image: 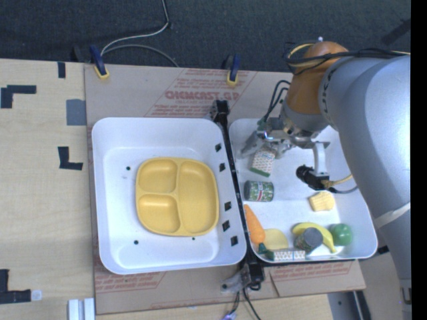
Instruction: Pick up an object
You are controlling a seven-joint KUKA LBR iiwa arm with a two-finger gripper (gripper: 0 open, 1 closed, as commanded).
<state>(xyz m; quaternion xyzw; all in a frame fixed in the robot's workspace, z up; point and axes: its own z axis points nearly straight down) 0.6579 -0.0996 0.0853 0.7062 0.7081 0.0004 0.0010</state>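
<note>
Approach step in hand: gripper (270, 141) low over right bin (352, 205), just above a checked packet (263, 163). Jaw state cannot be told. Next, likely: descend squarely on packet, clear of can (259, 191), and close.

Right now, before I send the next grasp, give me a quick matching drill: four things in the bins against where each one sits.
Things:
1. yellow divided plate
2. carrot
3. green can
4. cheese wedge

Places:
A. right bin, along its left wall near the front
B. middle of the left bin
C. right bin, toward its right side
D. right bin, just behind the carrot's tip

Pairs: 1-B, 2-A, 3-D, 4-C
</note>
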